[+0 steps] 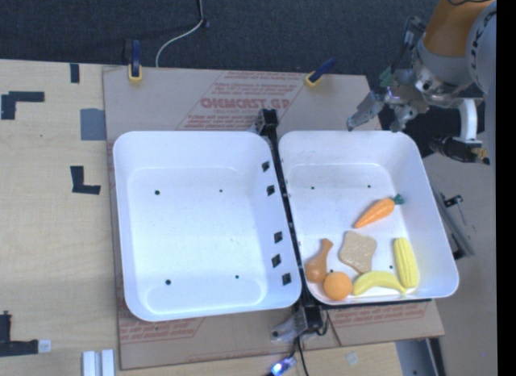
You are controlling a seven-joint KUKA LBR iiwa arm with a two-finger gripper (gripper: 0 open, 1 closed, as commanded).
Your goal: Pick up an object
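Scanning left to right, we note:
Left bin: bare white floor.
Right bin: drumstick, orange, bread slice, banana, carrot and corn cob crowd its near right corner.
Gripper: hovering beyond the far right rim, fingers apart, holding nothing.
Risk: we judge the tight cluster could make the fingers snag neighbours or slip.

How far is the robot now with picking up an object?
Nothing looks done yet. The carrot, corn, banana, orange, bread slice and drumstick all lie in the right bin. The end effector is beyond that bin's far right corner, carrying nothing. Reaching in, grasping and lifting remain.
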